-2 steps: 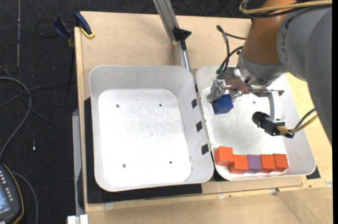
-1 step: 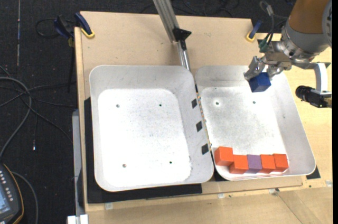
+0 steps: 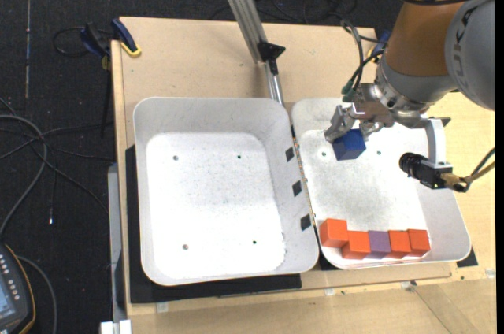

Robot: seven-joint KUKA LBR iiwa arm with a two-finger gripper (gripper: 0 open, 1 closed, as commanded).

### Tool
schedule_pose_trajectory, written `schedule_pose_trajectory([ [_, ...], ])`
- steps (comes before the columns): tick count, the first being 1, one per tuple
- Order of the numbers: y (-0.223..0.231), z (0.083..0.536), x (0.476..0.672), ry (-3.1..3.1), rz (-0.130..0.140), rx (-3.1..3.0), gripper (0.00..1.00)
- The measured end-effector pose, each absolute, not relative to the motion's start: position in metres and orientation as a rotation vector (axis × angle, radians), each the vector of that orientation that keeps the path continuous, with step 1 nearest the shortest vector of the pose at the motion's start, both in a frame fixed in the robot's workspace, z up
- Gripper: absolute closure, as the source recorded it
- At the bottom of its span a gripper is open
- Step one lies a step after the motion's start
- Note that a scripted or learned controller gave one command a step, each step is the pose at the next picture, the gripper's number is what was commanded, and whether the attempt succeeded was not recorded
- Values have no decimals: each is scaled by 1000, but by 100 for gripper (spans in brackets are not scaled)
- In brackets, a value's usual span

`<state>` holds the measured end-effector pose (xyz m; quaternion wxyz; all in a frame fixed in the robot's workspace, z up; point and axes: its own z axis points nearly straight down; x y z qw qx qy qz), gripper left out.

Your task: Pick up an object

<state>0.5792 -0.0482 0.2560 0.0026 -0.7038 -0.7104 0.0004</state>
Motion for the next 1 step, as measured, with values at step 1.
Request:
schedule_pose_trajectory([
  [1,36,191,598,-2227,4,-2207,100],
])
